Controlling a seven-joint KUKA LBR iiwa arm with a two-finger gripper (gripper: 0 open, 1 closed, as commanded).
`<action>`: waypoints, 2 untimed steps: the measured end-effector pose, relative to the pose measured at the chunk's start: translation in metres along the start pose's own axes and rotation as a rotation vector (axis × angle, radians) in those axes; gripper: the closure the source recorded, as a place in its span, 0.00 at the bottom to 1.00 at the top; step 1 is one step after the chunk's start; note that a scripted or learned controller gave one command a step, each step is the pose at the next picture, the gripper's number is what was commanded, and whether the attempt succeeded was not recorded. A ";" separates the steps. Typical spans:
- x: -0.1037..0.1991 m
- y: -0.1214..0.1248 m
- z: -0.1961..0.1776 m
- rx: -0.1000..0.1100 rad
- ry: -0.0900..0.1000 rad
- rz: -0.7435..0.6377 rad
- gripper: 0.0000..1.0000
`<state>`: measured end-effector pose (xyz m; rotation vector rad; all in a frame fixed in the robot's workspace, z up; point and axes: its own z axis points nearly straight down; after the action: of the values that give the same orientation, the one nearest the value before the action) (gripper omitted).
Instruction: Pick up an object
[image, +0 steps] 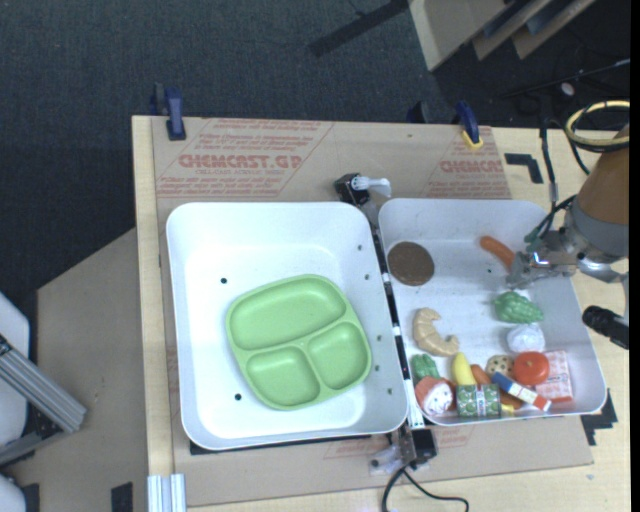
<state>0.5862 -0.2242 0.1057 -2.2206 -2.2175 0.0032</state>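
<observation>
The right bin (470, 215) holds the toy foods. An orange carrot-like piece (494, 247) lies near its far right, with a green leafy toy (518, 307) just in front of it. My gripper (530, 264) hangs low over the bin's right side, between the carrot piece and the green toy, close to both. A brown disc (410, 263) lies at the bin's left, and a tan croissant (432, 331) sits nearer the front. Nothing shows as held.
Along the right bin's front edge crowd a white ball (524, 340), a red tomato (531, 367), a yellow piece (462, 370) and several small toys. The left bin (200, 240) holds a green divided plate (298, 340). The arm's orange band (610, 190) is at the right edge.
</observation>
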 end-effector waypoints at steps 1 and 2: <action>0.001 0.001 -0.001 -0.002 0.000 -0.001 0.00; 0.020 0.083 0.021 -0.003 -0.001 -0.006 0.00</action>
<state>0.6692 -0.2039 0.0846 -2.2161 -2.2258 0.0008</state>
